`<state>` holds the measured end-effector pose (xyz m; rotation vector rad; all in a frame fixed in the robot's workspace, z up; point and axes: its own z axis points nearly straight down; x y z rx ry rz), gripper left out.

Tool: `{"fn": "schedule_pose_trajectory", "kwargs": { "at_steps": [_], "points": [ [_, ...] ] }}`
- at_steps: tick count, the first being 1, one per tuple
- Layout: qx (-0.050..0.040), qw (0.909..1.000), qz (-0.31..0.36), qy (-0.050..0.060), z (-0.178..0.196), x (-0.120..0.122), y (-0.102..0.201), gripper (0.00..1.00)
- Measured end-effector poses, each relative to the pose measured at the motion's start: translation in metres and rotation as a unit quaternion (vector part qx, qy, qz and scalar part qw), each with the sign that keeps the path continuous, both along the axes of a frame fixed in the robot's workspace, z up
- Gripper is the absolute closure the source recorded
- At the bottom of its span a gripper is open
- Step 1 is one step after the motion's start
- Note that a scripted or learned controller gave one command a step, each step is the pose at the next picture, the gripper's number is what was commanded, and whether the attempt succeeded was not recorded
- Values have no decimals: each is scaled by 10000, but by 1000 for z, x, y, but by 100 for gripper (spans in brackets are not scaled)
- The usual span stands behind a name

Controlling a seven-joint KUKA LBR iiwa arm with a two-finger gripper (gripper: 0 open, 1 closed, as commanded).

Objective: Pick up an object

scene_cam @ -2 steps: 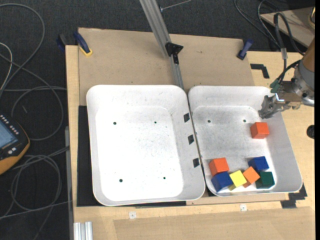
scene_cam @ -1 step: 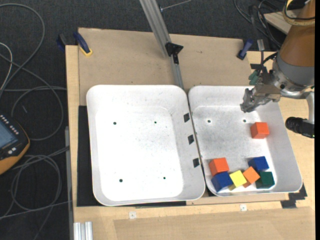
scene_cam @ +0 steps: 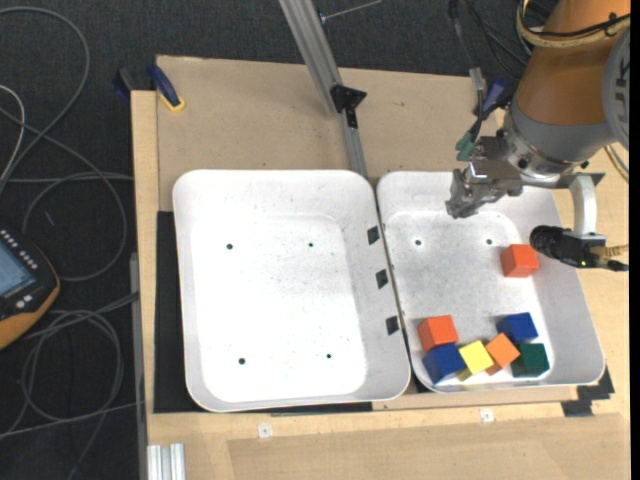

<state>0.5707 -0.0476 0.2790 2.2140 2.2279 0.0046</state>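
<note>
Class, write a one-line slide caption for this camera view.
Gripper above the right bin, away from its blocks.

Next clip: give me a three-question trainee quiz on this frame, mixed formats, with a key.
1. True or false: the lone orange cube lies in the left white bin.
2. Multiple choice: the grey two-finger gripper hangs over which part of the right white bin? A) near corner B) far end C) left wall
3. Fill in: the yellow cube sits between a blue cube and a smaller ______ cube.

Key: 1 false, it lies in the right bin; 2 B; 3 orange.
</note>
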Motion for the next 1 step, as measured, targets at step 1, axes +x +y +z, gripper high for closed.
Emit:
{"fn": "schedule_pose_trajectory", "kwargs": {
  "at_steps": [1],
  "points": [
    [3, 10000, 4, 8, -14, 17, 58, 100]
  ]
}}
